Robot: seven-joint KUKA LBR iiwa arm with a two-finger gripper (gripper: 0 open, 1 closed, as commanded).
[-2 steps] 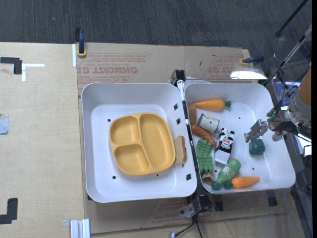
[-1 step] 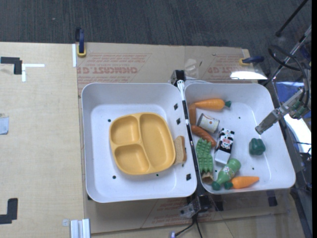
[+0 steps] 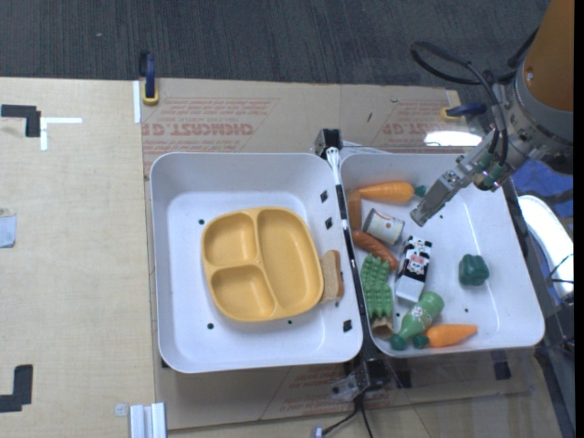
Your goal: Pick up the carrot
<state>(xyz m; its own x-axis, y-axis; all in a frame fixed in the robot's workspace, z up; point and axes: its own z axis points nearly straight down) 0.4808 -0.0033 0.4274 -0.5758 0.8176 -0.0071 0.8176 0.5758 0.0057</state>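
- The gripper (image 3: 427, 210) hangs over the right bin (image 3: 497, 245), on the arm (image 3: 534, 108) that comes in from the upper right; nothing sits in it.
- A carrot (image 3: 387, 192) lies just left of the gripper tip, near the bin's back wall, apart from it.
- A second carrot (image 3: 451, 335) lies at the front of the same bin, beside a green bottle (image 3: 420, 316).
- Between them sit a small can (image 3: 382, 226), a cow-print carton (image 3: 415, 265), a sausage (image 3: 375, 245) and a green pepper (image 3: 473, 269).
- The left bin (image 3: 182, 272) holds a yellow divided plate (image 3: 261, 264) with a slice of bread (image 3: 332, 276) at its right edge.
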